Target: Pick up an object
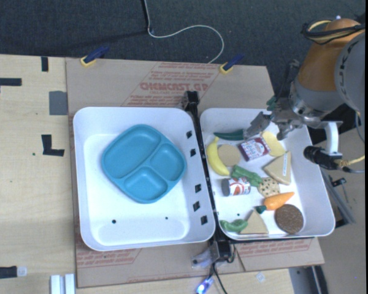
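Starting at the left bin (86, 164), a blue divided plate (144, 163) lies flat, well apart from the work. Right bin (316, 195) holds toy food crowded together: banana (213, 157), carrot (277, 199), round cookie (289, 218). Gripper (271, 126) hovers over its upper part near a small packet (253, 147), fingers spread, gripping nothing, presumably positioned for a descent

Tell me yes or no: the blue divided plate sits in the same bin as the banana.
No: the blue divided plate lies in the left bin, while the banana lies in the right bin.
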